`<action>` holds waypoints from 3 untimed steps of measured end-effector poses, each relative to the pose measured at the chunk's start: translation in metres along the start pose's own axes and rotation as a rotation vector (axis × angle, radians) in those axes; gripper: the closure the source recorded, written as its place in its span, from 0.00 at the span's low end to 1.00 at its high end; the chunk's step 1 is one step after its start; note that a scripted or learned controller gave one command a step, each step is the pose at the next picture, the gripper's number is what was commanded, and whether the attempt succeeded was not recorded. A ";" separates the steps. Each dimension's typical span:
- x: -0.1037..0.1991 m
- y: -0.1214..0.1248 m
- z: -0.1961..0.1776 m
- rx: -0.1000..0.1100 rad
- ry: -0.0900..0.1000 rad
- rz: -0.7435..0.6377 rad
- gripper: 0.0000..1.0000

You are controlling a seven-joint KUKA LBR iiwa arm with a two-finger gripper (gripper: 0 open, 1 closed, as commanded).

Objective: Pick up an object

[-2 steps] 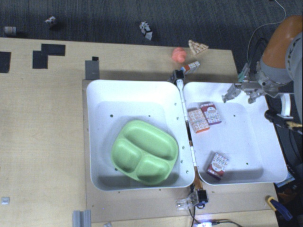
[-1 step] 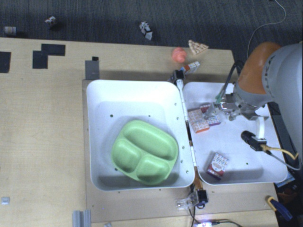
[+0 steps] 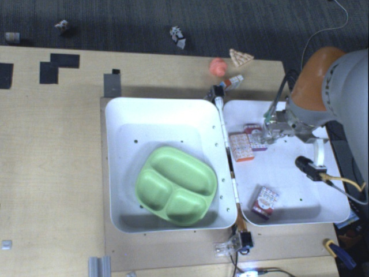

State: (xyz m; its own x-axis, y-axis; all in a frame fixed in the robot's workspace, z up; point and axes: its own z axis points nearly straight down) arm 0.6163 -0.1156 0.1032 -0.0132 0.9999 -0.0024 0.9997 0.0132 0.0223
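Small packets [image 3: 241, 146] and box [image 3: 264, 201] in right bin [image 3: 288, 212], green divided tray [image 3: 176, 184] in left bin [image 3: 121, 172]; jaws' state unclear.

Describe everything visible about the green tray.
The green tray is pale lime, plastic-looking, with rounded corners and three moulded compartments: one long, two smaller. It lies open side up and turned at a slant on the floor of the left bin, toward its near wall. Its compartments hold nothing, and nothing else touches it.

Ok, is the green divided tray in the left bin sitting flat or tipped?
Tipped, it seems. The green divided tray lies open side up in the left bin, its lower edge riding against the bin's near wall rather than flat on the floor.
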 end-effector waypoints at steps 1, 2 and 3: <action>0.012 0.056 -0.109 0.015 0.002 0.007 1.00; 0.011 0.056 -0.107 0.018 0.002 0.007 0.00; 0.024 0.033 0.018 0.017 0.002 0.009 0.00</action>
State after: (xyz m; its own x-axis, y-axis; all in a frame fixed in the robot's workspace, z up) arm 0.6492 -0.0912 0.0858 -0.0039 1.0000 -0.0003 1.0000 0.0039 0.0054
